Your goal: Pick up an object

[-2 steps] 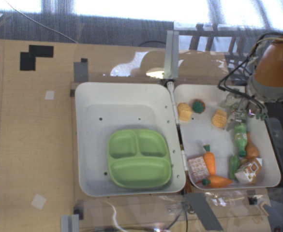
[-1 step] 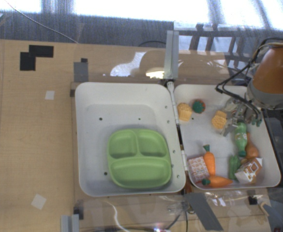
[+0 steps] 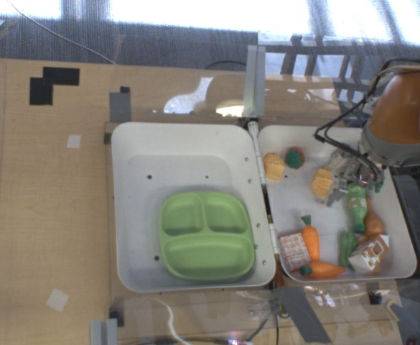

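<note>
End effector low in the right bin, among the toy food.

The end effector [image 3: 341,185] hangs over the far right part of the right bin [image 3: 403,264], just beside a yellow corn piece [image 3: 322,183] on its left; whether its fingers are open or closed I cannot tell. A green bottle-like toy [image 3: 357,208] lies just near of it, with an orange-and-white carton [image 3: 371,254] at the near right corner. Two carrots [image 3: 311,240] and a small red-and-white packet [image 3: 294,249] lie along the near edge. Farther left sit another yellow corn piece [image 3: 273,166] and a dark green ball [image 3: 294,158]. The left bin [image 3: 134,146] holds a green divided plate [image 3: 206,234]. Both bins rest on the desk [image 3: 44,214].
</note>
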`<action>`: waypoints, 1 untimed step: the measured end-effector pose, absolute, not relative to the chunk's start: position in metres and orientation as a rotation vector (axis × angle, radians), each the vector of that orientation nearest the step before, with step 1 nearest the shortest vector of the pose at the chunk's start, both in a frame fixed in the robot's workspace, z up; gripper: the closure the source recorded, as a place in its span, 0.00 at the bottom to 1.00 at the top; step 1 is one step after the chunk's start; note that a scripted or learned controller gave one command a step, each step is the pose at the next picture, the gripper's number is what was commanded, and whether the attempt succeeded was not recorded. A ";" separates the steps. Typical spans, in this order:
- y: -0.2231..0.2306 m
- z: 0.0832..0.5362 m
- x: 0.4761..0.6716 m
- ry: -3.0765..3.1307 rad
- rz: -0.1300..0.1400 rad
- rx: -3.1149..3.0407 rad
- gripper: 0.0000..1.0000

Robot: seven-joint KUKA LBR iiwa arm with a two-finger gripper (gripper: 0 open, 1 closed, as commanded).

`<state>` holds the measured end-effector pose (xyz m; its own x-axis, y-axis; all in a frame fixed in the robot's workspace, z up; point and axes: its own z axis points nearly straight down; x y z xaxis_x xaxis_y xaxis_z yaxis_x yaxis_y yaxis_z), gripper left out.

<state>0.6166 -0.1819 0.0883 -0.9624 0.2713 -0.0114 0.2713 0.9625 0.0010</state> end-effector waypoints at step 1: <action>-0.181 0.102 0.620 3.091 -0.003 0.417 1.00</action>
